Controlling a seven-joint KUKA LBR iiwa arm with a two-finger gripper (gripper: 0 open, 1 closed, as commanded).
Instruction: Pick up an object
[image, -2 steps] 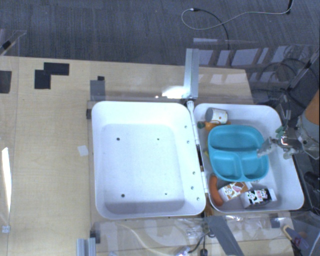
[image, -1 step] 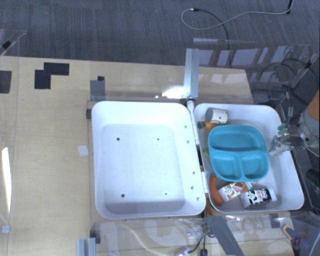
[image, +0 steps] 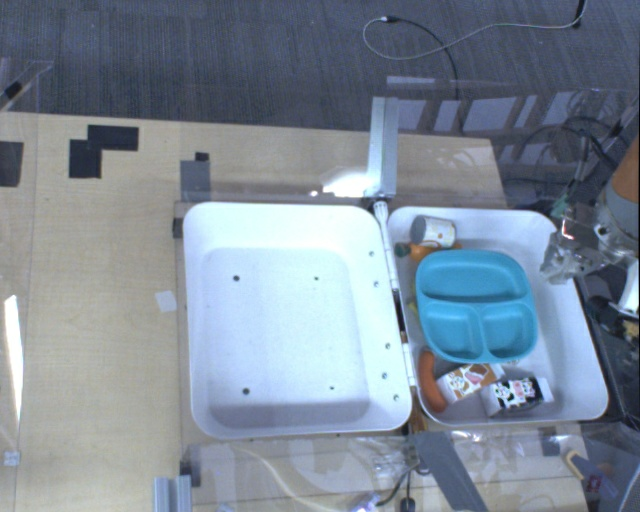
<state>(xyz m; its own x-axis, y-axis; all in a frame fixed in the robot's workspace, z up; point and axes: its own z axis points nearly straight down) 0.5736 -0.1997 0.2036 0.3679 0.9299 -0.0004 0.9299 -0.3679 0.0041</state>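
Objects for picking lie in the right bin: a blue divided tray with 3 compartments at its middle, a small tan-and-white cup on its side near the far left corner, and an orange item beside 2 small cartons along the near edge. The gripper hangs over the bin's right rim, apart from all of them; its grip state cannot be told. The left bin sits alongside.
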